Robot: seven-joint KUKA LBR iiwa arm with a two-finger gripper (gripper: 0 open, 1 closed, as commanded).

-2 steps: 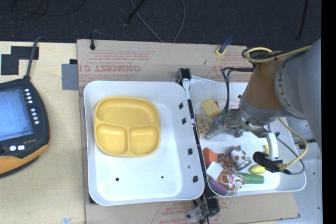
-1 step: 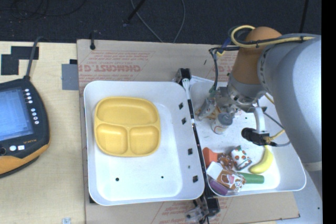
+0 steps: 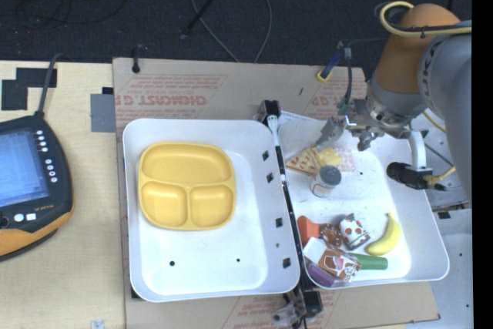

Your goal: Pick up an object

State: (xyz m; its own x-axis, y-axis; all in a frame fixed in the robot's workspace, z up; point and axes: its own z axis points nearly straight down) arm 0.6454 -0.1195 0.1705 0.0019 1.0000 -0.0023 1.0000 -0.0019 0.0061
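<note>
Though near tool (image 3: 348,133), banana (image 3: 385,236) apart.

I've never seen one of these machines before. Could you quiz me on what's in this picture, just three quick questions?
1. True or false: the yellow tray lies in the left bin.
2. Which bin holds the banana: A) left, B) right?
3. Fill in: the end effector hovers over the far end of the ____ bin.

Key: 1 true. 2 B. 3 right; that is the right bin.
</note>
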